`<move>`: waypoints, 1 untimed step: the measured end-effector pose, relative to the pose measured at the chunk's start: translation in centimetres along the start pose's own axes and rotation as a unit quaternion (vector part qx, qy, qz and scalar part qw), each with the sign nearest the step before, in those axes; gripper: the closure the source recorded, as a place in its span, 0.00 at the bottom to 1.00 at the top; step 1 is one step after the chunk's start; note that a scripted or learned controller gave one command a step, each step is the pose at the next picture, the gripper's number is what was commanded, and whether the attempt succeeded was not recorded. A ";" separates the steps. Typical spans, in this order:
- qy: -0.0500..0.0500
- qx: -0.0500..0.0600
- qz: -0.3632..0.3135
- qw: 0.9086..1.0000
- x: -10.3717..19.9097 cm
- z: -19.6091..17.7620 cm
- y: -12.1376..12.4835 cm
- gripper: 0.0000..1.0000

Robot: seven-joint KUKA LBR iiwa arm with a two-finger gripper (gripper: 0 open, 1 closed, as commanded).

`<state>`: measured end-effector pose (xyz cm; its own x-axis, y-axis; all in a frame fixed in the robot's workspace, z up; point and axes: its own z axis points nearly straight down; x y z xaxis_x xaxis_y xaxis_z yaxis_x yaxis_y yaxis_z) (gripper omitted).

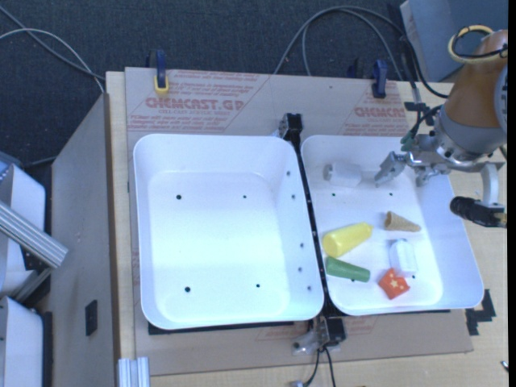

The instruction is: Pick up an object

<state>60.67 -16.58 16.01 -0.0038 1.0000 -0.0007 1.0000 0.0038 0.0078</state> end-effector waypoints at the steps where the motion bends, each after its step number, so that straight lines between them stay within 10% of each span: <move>1: -0.001 -0.003 0.001 1.000 1.8 -12.9 -6.6 0.00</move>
<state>53.93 -14.79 28.83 -0.0015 1.0000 -0.0018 0.9999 0.0015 0.0128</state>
